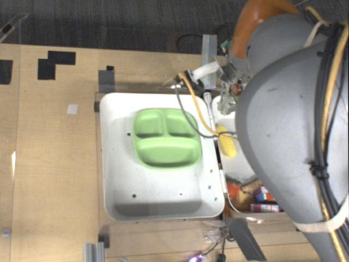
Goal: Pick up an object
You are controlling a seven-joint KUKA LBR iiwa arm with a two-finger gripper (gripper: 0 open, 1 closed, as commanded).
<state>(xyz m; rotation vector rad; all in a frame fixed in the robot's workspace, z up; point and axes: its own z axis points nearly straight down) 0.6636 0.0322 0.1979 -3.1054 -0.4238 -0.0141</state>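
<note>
The light-green, three-compartment plastic tray (166,137) is lying flat in the left shallow white bin (117,162), appearing light, stiff and slippery, best gripped at its rim; jaw state cannot be determined.

Even bright light, soft shadow in bin (152,209), slight blur.

Floor: dark grey carpet (109,10) in a band beyond the far edge of the bench.
Bench: pale wooden top (49,162), lying nearer than the carpet.
Markings: black blocky patches (54,63) on the bench close to the carpet edge.
Bracket: grey metal post (209,49) standing upright at the bench's far edge.
Light: even and soft, faint shadows on the bench.
</note>
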